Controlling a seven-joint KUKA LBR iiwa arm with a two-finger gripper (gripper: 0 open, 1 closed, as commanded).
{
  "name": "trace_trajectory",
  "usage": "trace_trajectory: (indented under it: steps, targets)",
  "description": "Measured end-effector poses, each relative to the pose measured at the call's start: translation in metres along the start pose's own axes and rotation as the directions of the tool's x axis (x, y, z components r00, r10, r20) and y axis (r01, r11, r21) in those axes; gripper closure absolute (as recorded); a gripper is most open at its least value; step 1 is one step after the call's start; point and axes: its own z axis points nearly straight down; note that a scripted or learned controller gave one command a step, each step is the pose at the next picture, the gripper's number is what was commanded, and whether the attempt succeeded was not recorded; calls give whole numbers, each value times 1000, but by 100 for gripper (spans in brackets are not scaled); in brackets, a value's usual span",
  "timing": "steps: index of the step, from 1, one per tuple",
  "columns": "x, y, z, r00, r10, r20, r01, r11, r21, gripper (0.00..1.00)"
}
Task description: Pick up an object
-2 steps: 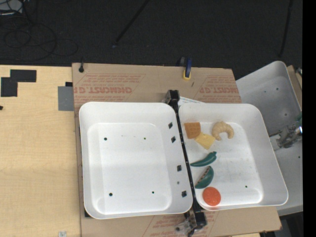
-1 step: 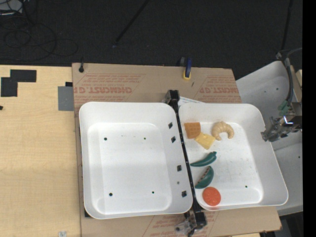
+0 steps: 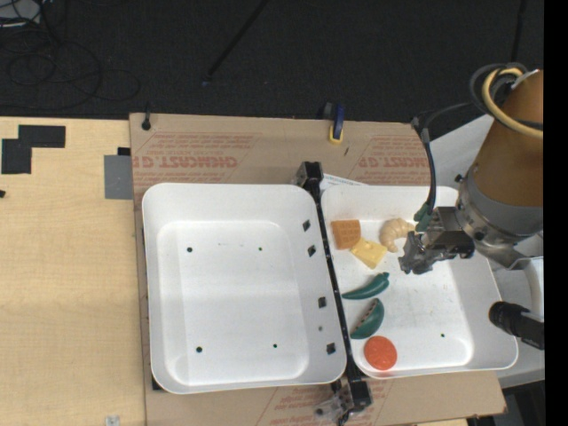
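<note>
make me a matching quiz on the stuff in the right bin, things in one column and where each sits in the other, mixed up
Things:
1. round red-orange ball
2. orange square block
3. pale yellow wedge-shaped block
4. beige lumpy piece

Places:
A. nearest the gripper
B. by the bin's front rim
C. by the divider, toward the back
D. just in front of the orange block

Pairs: 1-B, 2-C, 3-D, 4-A

I count 2 white bins (image 3: 169, 238), 2 green curved pieces (image 3: 366, 286), 1 orange block (image 3: 346, 233), 1 yellow wedge (image 3: 369, 254), 1 beige lumpy item (image 3: 395, 231), 1 red-orange round one (image 3: 382, 352), 1 gripper (image 3: 417, 260).
</note>
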Motion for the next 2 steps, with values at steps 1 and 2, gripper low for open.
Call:
trace_trajectory:
  steps: [1,2]
  targets:
    - [14,0,75,1000,7,1,-7,1000,4,100]
    - [-56,-1,136,1000,14,2,-14,1000,3,100]
